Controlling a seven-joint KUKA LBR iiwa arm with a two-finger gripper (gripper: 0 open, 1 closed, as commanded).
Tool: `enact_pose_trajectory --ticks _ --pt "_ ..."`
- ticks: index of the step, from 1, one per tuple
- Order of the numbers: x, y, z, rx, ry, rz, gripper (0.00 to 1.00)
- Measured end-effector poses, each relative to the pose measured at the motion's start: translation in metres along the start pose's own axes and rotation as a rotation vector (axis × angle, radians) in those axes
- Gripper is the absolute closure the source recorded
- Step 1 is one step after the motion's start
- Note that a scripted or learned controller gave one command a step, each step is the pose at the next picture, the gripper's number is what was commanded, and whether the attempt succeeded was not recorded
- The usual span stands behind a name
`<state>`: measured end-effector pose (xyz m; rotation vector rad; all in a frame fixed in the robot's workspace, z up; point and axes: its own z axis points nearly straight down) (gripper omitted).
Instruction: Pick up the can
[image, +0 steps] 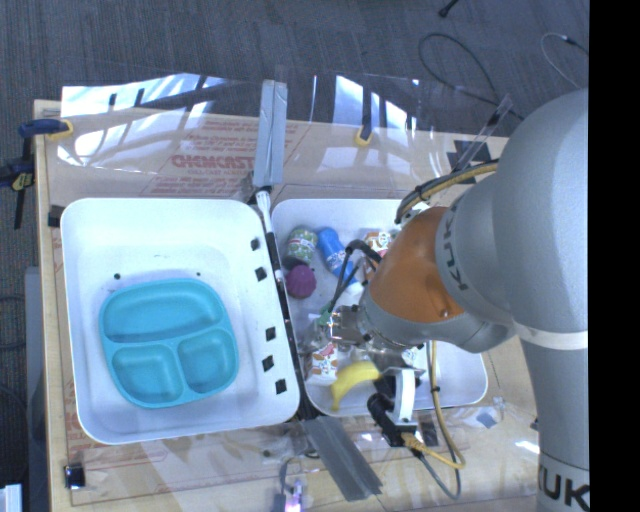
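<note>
The can (302, 243), small with a green and yellow patterned label, lies at the back left of the right bin (470, 385). Just right of it is a blue object (330, 246). The grey arm with its orange band (420, 275) reaches in from the right and covers much of this bin. My gripper (337, 325) points down at the bin's left middle, over a small printed packet (323, 357). It is nearer the camera than the can and apart from it. Most of the gripper is hidden under the wrist.
A purple ball (300, 282) lies just in front of the can. A yellow banana (353, 380) rests near the right bin's front edge. The left bin (90, 240) holds a blue divided tray (168, 341). A divider wall (272, 300) separates the bins.
</note>
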<state>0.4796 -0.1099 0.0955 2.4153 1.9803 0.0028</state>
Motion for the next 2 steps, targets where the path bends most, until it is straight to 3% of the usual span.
enact_pose_trajectory --ticks 1,2 --pt "0.004 -0.001 -0.007 0.01 0.007 -0.012 1.0" --pt "0.024 -0.005 -0.169 0.018 0.008 0.271 1.0"
